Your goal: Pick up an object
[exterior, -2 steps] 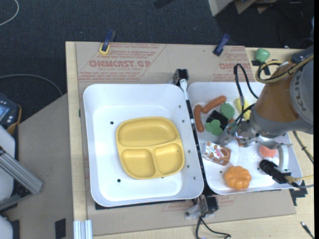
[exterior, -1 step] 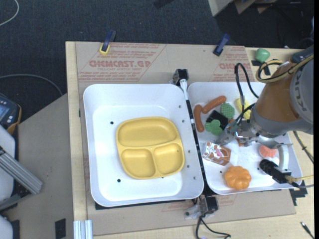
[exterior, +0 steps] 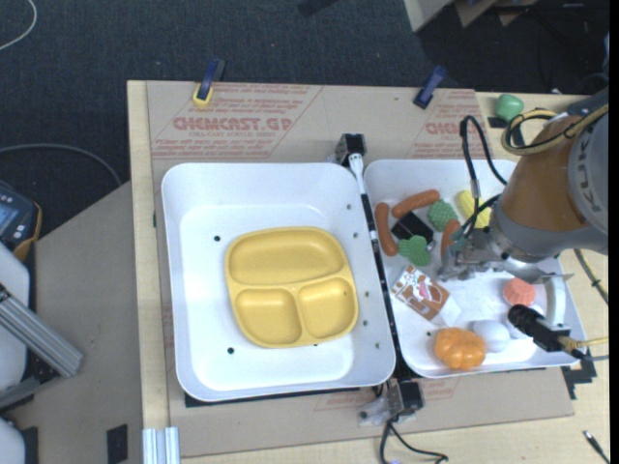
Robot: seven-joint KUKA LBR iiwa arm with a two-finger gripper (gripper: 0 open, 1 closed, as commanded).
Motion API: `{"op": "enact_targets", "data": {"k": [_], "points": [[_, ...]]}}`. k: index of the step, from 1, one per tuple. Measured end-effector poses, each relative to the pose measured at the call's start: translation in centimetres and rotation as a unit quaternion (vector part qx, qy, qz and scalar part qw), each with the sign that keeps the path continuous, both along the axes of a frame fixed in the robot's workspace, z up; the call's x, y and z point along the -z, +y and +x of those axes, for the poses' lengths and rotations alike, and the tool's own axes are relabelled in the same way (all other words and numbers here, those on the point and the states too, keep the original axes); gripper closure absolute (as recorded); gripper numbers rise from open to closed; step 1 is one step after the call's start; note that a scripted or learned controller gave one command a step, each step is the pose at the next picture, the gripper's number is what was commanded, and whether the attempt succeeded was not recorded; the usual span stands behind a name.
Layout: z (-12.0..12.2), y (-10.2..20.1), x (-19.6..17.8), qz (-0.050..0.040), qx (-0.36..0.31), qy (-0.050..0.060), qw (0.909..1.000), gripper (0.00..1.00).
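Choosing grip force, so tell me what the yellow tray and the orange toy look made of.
Yellow tray: apparently moulded plastic with a satin finish; one even colour, rounded compartments, soft highlights.
Orange toy: probably smooth plastic or rubber with a slight gloss; a small highlight shows on its rounded top. Hard or soft cannot be told.
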State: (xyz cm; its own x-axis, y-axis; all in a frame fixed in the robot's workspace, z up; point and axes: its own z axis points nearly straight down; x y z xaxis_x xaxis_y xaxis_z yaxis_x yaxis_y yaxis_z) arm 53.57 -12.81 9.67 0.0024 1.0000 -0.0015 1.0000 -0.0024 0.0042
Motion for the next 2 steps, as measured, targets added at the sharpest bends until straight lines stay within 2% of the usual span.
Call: {"op": "enact_targets", "data": {"k": [1, 2], "points": [[0.6, 0.2, -6.3, -0.0001, -0.002, -0.001, 1.0000, 1.00], [0.6, 0.5, -10.6, -0.0001, -0.002, -0.001, 1.0000, 1.00]]}}
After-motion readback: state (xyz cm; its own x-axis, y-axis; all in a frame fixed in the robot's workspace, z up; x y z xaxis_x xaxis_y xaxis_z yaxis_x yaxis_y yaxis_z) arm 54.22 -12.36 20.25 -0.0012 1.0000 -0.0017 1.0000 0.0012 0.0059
